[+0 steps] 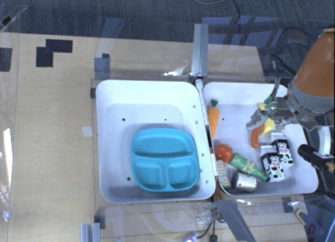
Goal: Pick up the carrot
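From the camera view, the carrot lies in the right bin, hard against that bin's left wall, its green top pointing to the far side and its orange tip toward the near side. It lies alone there, which should leave room above it, though the wall beside it looks likely to crowd one finger of a grasp.

The jaws hang over the middle of the same bin, well apart from the carrot, under the grey wrist and orange band of the arm. Whether they are open or closed I cannot tell; an orange piece and a yellow piece sit right beneath them, and it is unclear if either is touched.

Other things crowd the near part of this bin: a tomato, a green bottle lying slantwise, a tin can and two black-and-white cartons. None of them lies between the jaws and the carrot, so the path leftward seems free.

The left bin holds a blue tray with compartments, and plays no part. Both bins rest on the desk.
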`<action>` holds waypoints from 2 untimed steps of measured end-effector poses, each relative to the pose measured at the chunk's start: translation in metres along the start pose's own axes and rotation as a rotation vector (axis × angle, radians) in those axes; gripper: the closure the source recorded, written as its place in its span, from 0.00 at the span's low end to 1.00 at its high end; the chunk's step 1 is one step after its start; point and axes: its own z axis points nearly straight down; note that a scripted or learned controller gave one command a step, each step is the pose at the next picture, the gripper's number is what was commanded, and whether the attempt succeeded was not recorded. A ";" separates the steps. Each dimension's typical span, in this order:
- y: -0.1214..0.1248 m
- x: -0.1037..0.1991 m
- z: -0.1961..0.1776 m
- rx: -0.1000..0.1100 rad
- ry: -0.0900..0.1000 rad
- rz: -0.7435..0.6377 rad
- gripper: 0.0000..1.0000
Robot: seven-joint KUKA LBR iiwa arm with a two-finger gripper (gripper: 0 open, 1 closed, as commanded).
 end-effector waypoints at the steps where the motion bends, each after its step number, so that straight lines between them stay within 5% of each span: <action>1: 0.006 0.030 0.131 -0.013 -0.001 -0.126 0.00; 2: 0.023 0.066 0.036 -0.001 0.000 0.126 0.00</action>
